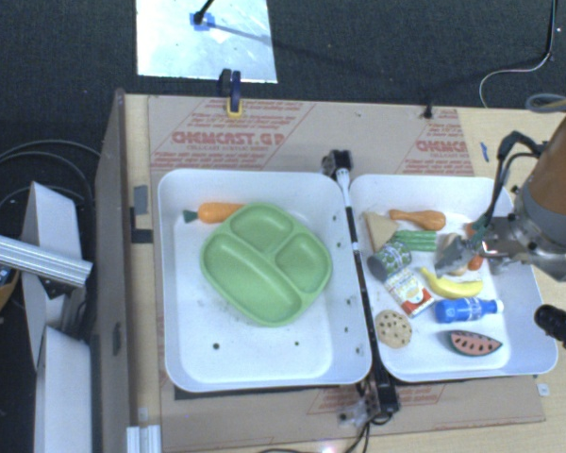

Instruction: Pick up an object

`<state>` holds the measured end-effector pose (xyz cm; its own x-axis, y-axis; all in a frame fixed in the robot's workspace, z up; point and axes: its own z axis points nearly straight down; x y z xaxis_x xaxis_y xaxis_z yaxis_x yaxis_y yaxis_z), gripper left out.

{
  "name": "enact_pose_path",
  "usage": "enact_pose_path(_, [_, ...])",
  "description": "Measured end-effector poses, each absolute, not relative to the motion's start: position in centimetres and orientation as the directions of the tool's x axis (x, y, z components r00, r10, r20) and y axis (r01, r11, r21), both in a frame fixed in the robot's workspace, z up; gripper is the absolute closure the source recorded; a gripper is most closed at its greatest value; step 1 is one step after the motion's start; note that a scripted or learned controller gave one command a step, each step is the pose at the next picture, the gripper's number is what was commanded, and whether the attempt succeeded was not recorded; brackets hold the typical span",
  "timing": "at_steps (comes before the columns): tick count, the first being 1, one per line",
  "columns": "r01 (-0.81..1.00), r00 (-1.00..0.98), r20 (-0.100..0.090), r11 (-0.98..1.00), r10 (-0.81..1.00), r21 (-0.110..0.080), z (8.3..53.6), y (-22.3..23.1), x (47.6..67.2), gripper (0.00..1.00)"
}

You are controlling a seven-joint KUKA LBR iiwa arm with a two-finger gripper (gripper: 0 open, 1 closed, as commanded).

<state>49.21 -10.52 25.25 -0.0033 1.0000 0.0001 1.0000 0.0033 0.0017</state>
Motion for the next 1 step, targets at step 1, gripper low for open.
enact_pose_path(1, [1.0, -0.001, 0.001, 0.001, 1.0, 0.002, 7.9, -8.58, 49.72, 0.0])
